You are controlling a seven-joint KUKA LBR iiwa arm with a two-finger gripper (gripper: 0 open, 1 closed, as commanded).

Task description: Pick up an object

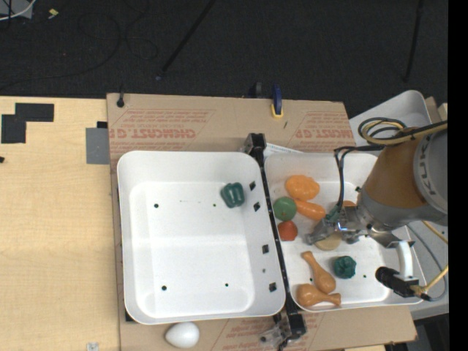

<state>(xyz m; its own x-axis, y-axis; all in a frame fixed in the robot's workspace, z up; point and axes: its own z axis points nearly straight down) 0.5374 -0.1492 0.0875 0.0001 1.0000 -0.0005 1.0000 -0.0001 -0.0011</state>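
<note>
My gripper (324,234) hangs low in the right bin (365,292), near its middle, just above a small beige piece (330,244). Left of the gripper lie a red tomato (287,230), a green ball (284,208) and an orange carrot (310,210). At the bin's back sits a larger orange fruit (302,187). In front of the gripper are a tan drumstick (315,266), a dark green lump (344,267) and a yellow-orange squash (316,296). A green pepper (232,194) rests alone in the left bin (146,269).
The grey arm with its orange band (395,181) covers the right bin's right side. Black clips run along the divider (265,218) between the bins. A white egg (181,335) lies on the cardboard in front of the left bin. Cables loop at the back right.
</note>
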